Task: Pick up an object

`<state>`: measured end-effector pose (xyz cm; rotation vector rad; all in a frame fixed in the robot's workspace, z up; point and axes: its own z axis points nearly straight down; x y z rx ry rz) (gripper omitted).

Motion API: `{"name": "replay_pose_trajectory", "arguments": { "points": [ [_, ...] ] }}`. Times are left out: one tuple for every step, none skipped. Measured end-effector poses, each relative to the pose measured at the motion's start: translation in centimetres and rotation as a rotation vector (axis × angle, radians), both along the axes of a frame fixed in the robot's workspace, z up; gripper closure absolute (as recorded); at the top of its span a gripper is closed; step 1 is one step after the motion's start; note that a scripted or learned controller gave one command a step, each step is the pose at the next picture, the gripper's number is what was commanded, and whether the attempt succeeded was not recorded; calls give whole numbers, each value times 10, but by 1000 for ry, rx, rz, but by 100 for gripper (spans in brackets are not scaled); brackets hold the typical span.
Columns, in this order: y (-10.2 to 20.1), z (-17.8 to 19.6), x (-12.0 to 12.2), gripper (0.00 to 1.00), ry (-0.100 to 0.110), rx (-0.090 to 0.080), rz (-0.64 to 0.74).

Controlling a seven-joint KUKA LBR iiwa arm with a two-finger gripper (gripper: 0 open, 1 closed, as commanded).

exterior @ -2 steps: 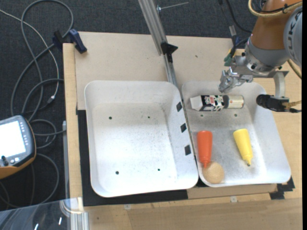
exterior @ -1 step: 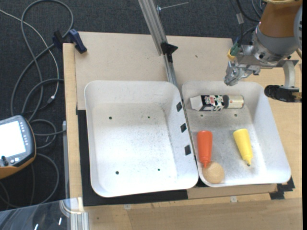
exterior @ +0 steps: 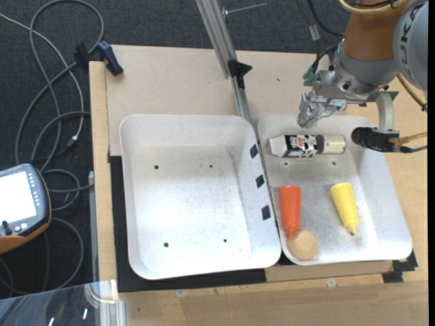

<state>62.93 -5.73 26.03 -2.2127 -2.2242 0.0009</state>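
Pincer [exterior: 309, 117] hanging over far edge of right bin [exterior: 397, 216], tips pointing down, poised just above and slightly left of centre of the bottle below. Nothing between the tips; whether set wide or narrow, cannot tell from this slant. Wrist and orange band [exterior: 377, 19] reaching in from the right, tilted toward the bin's far left corner, probably to come down on the nearest target from above.

Directly under the tips: small white bottle with dark label [exterior: 306, 145], lying on its side along the bin's far wall, cap toward the right. Likely the pick target, judging by alignment. Lying flat, so apt to roll if nudged off-centre; closeness to the wall leaves little room for a finger on the far side.

Farther toward near edge: orange carrot-shaped piece [exterior: 290, 208] lying lengthwise by the left wall, its lower end touching a round tan ball [exterior: 304, 244] in the near left corner. Yellow corn-like piece [exterior: 345, 206] apart from both, toward the right wall, lying lengthwise.

Black fitting with cable [exterior: 375, 138] at the right bin's far right rim, close to the bottle's cap end; possible snag on descent.

Left bin [exterior: 183, 195] alongside, walls touching the right bin's at the shared edge. Blue clamp [exterior: 109, 56] at bench's far left corner. Metal rail [exterior: 221, 39] slanting across far edge.

Task judged not yet done: nothing lifted.
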Motion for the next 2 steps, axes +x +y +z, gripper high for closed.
{"name": "replay_pose_trajectory", "arguments": {
  "points": [
    [56, -14, -9, 100, 1, 1, 1],
    [104, -8, -19, 100, 0, 1, 1]
  ]
}}
